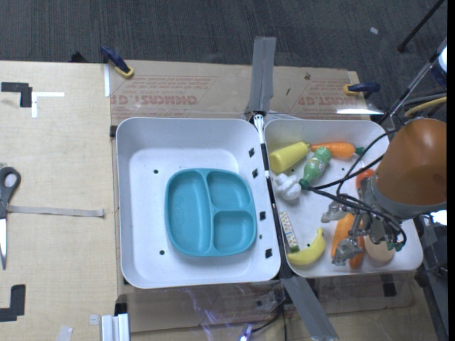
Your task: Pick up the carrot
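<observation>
A carrot (334, 149), orange with a green tip on its right end, lies near the back wall of the right bin (306, 125). My gripper (347, 247) is low in the bin's front right part, well in front of that carrot. Two orange pieces sit right at the gripper: a long one (342, 229) just left of it and another (356, 259) under it. I cannot tell what these are or whether they are touched. The arm's orange band (419, 162) hides the bin's right side.
In the right bin are a yellow vegetable (288, 156), a green bottle (315, 168), a white item (286, 186), a small bar (288, 231), a banana (310, 251) and a tan round thing (379, 253). A teal divided plate (211, 212) lies in the left bin. Cables trail across the right bin.
</observation>
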Motion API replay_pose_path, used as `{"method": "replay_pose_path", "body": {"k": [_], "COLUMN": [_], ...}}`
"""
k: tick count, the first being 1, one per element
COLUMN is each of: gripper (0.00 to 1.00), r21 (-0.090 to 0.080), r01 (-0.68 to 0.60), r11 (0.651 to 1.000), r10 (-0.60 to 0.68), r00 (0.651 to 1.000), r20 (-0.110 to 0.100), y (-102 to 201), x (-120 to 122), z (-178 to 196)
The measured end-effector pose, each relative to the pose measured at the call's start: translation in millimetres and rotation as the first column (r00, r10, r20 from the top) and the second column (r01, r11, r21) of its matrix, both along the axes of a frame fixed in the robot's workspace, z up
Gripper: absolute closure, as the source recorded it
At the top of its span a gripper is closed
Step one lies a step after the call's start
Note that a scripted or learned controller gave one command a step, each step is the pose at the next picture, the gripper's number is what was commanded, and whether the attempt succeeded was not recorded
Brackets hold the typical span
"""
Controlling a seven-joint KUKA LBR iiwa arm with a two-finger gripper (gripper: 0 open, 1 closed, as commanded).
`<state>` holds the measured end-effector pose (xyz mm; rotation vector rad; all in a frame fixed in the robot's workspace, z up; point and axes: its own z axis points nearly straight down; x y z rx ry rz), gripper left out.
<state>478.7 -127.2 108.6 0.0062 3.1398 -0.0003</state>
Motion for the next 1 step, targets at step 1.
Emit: {"method": "replay_pose_path", "body": {"k": [1], "gripper": [0.0], "r21": [0.001], "r01": [0.418], "r11": [0.909], "r10": [-0.418], "r00": [0.909], "r20": [0.001], "y": [-25.8], "x": [0.2], "z": [-16.3]}}
